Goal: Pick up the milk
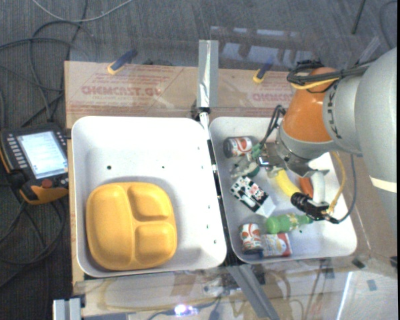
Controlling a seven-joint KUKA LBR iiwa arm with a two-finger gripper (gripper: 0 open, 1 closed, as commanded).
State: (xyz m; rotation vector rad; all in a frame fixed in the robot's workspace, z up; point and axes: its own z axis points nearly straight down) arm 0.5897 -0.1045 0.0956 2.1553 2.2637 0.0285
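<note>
Along the near wall of the right bin, a can is lying beside a flat packet. A green bottle is resting just behind them. In the left bin, a yellow tray is sitting in the near half, well apart from all this.

A little farther in, the milk is lying flat in the left half of the right bin, not far from the wall between the bins. It is the small carton with black and white patches. Its long axis is running slantwise, from the far left down toward the near right. It is lying apart from the near can and the bottle, with bare floor showing on its near side.

Farther still, the gripper is hanging under the orange wrist. It is hovering just beyond the milk and slightly to its right. So the milk is lying toward the near left of the gripper, close by. The grasp probably calls for a short shift that way, then a descent with the closing line set across the carton's shorter width.

The wrist is shading the gripper, and I cannot tell whether it is standing wide or narrow. Nothing is visibly held.

Beyond it, a second can is lying by the far wall.
</note>
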